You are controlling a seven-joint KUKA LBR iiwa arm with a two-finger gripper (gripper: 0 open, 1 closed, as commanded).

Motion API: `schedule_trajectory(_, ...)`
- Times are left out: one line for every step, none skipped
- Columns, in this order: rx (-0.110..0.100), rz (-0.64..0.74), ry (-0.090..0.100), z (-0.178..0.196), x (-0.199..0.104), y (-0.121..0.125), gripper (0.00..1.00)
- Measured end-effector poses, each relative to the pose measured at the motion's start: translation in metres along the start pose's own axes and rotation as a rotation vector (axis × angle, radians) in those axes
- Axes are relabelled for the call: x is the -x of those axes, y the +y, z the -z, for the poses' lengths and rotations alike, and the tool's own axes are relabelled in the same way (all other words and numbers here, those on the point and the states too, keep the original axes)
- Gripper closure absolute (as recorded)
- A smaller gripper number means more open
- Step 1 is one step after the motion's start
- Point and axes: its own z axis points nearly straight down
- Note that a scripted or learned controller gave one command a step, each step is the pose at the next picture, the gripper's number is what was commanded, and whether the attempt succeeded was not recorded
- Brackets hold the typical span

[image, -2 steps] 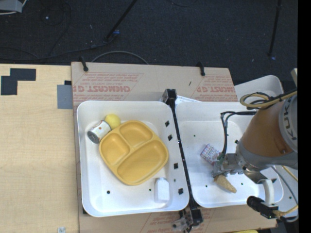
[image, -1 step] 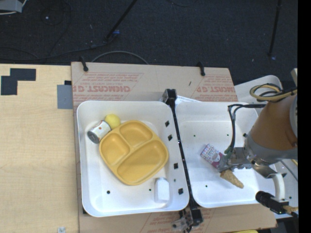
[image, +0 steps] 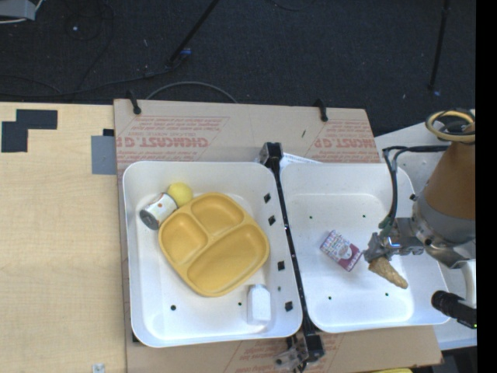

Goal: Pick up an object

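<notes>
White bins (image: 140, 208) side by side; fingers (image: 378, 249) beside carton (image: 340, 249).

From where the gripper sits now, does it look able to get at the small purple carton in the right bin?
Probably yes. The gripper hovers in the right bin, just right of the purple carton, which lies apart from the brown cone-shaped object with nothing on top.

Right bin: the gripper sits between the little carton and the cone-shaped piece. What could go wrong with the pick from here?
1. The gripper is low in the right bin, between the small carton and the brown cone; it might nudge one while closing on the other.
2. Both things lie flat and tilted, so a grasp could slip.
3. The cone lies near the bin's right side, leaving little room.
</notes>
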Motion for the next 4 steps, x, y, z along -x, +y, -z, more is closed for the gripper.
schedule_trajectory(0.002,0.0,0.0,0.061,0.002,-0.005,1.0)
schedule_trajectory(-0.004,0.004,0.002,0.064,-0.045,0.005,1.0)
schedule_trajectory(-0.008,0.003,0.003,0.046,-0.093,0.011,1.0)
schedule_trajectory(-0.006,0.004,0.002,0.048,-0.144,0.014,1.0)
